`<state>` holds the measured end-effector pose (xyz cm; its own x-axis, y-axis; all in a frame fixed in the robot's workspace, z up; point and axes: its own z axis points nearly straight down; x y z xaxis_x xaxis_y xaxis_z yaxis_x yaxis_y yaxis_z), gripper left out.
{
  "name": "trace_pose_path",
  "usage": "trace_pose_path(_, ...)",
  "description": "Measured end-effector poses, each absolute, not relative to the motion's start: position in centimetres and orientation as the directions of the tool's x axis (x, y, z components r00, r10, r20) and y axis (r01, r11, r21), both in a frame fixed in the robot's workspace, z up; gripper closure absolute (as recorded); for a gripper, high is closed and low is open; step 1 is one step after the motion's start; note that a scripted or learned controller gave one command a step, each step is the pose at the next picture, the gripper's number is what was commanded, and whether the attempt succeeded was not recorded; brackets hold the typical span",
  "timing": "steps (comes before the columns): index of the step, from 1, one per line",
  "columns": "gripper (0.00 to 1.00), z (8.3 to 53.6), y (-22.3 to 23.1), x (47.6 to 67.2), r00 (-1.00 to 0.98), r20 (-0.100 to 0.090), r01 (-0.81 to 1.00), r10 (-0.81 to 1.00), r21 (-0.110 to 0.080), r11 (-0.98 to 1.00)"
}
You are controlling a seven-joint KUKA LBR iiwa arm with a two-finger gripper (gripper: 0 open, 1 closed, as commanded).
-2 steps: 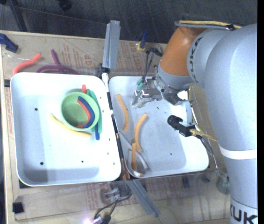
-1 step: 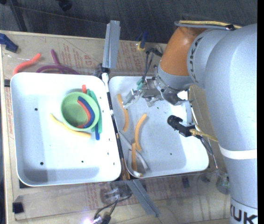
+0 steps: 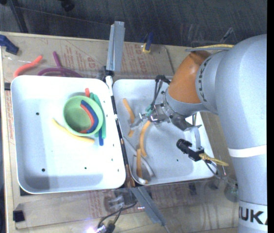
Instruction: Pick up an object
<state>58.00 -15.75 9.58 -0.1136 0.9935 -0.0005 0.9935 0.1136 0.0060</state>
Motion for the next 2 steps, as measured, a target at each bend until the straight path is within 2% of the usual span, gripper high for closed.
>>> trace_pose_path(1, 1.0, 10.5, -15.8, 57.9, -0.116, 0.001, 0.993, 0.993, 0.002, 0.116)
trace_pose_path(2, 1.0, 21.0, -13.8, 59.0, -0.198, 0.001, 0.98, 0.98, 0.0, 0.198)
